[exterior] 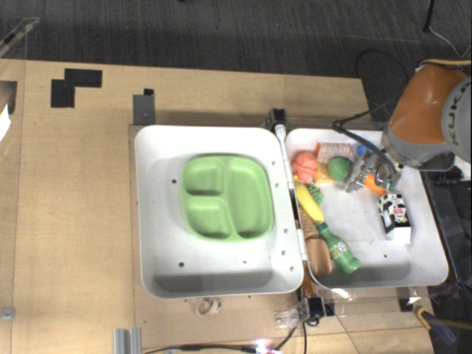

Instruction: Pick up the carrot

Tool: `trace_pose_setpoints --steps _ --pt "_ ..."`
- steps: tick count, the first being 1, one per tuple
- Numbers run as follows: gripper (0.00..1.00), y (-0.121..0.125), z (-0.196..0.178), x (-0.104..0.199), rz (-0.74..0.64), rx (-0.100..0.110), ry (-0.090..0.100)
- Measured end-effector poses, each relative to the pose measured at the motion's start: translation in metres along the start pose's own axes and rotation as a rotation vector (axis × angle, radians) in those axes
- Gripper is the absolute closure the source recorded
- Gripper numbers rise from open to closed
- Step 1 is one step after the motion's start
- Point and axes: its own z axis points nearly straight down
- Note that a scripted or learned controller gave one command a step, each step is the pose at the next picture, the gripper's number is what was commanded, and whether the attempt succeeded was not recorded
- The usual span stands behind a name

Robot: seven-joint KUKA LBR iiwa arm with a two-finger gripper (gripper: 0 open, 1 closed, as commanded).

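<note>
Above the right bin [431,268], the arm's gripper [368,181] hangs low over a cluster of toy food, its fingers [353,183] seemingly standing apart with nothing clamped between them. The carrot [374,188] appears to be the orange sliver lying on the bin floor just under and between the fingers, on their near side. Most of it is hidden by the metal above.

What does show runs roughly across the bin. The long axis looks close to the line joining the two fingers, which way the tip points cannot be read.

That alignment is the chief risk. If the fingers close along the carrot's length instead of across it, they are likely to bracket its ends or skid over it and come up empty.

Crowding adds to the trouble. A green ball [338,169] sits just beyond the left-hand finger, and a black-and-white carton [394,214] lies just to the near right of the other. A descent slightly off line could nudge the ball, or pin the carton's top instead.

A yellow cob [310,202] lies farther off toward the dividing wall. The left bin [151,198] on the bench [66,220], holding a green tray [225,196], is well clear of the fingers.
</note>
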Motion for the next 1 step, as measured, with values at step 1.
trace_pose_setpoints --steps 1 --pt "1.00 0.0028 -0.0138 -0.0031 -0.005 -0.004 -0.012"
